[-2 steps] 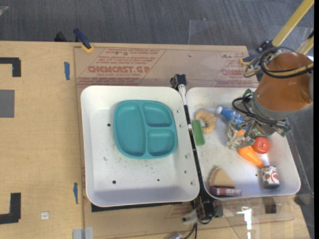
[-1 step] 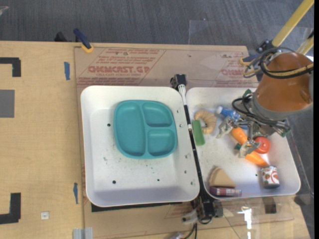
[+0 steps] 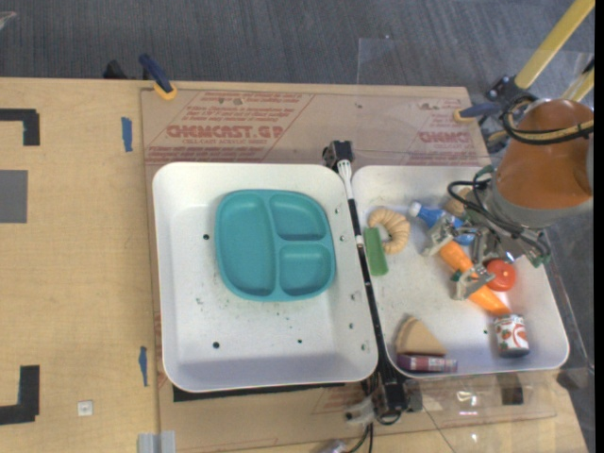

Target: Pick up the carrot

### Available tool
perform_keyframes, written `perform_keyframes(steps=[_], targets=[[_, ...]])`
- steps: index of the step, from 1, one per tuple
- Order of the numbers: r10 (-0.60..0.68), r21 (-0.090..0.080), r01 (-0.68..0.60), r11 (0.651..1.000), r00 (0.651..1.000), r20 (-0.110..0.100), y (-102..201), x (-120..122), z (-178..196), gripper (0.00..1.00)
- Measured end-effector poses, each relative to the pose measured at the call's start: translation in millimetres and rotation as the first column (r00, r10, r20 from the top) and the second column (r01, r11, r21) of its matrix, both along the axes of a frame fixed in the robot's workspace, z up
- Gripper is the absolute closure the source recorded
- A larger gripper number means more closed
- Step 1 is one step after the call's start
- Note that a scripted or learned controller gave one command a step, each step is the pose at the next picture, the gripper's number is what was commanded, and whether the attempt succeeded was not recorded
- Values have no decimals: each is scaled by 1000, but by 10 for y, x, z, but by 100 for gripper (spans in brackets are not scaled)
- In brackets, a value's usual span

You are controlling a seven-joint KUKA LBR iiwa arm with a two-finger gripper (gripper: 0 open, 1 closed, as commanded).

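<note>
Because the arm's orange band (image 3: 547,163) and grey wrist hang over the right bin (image 3: 557,333) from the right, much of that bin's upper right corner is hidden, and whether the gripper (image 3: 483,258) is spread or clenched cannot be told. It sits low among a tight cluster of toys. An orange tapered piece, apparently the carrot (image 3: 456,256), lies just left of the gripper and touches or nearly touches it; nothing is plainly seen between its parts. Crowded close are a red ball (image 3: 501,275), a second orange piece (image 3: 489,299) below it, and a blue item (image 3: 429,216) to the upper left, partly covered. Farther left in the same bin lie a tan ring-shaped pastry (image 3: 393,226) and a green stick (image 3: 376,251). Near the front edge sit a small can (image 3: 511,334), a tan wedge (image 3: 418,335) and a dark tube (image 3: 427,362). At the left, the left bin (image 3: 189,338) holds 1 teal divided plate (image 3: 276,243) with 3 compartments.
</note>
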State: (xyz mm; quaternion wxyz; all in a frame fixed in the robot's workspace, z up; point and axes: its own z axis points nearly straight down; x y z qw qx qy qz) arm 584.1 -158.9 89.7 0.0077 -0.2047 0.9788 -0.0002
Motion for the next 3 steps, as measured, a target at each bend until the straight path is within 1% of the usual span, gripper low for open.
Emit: perform_keyframes(steps=[1,2,3], targets=[[1,-1,-1,1000,1000,17,12,51,147,100],[172,-1,-172,985,985,-13,-9,-891,51,100],[238,-2,-238,971,971,2,892,-759,998,100]])
